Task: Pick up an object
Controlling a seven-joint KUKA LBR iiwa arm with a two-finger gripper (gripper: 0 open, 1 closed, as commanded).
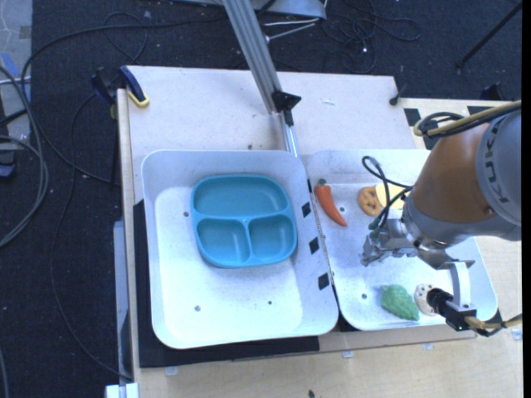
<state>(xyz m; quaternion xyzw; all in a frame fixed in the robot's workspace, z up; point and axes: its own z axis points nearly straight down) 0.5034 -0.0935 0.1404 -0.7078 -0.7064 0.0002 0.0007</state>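
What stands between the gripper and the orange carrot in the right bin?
Nothing visible does. The gripper hangs over the right bin, and the carrot lies apart from it toward the divider, with bare white floor in between. The green object and the yellow piece lie off that line.

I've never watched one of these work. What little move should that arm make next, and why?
Probably drop straight down, then close. The claw hangs in the right bin with nothing between its fingers, near the carrot and the green piece, touching neither.
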